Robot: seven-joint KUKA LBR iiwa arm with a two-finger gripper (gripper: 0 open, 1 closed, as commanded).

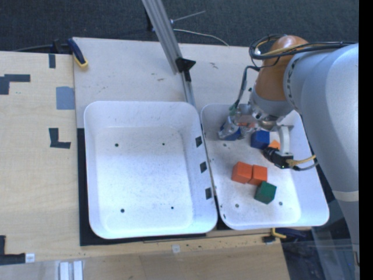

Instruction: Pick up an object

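The right bin [291, 214] holds two orange blocks [242, 172] side by side, with a green cube [265, 192] just in front of them. A blue block [260, 139] lies further back, beside the wrist. My gripper [231, 128] is down in the back left part of this bin, close to the bin's left wall. A small blue object [228, 135] shows right at its tip; whether it is held I cannot tell. The orange-banded wrist [274, 83] rises behind it.
The left bin [93, 156] stands beside the right one, with their walls meeting near the middle. A slanted metal rail [166, 34] runs from the top down to the bins' junction. The grey arm [332, 115] covers the right side. A black cable [285, 159] loops over the right bin.
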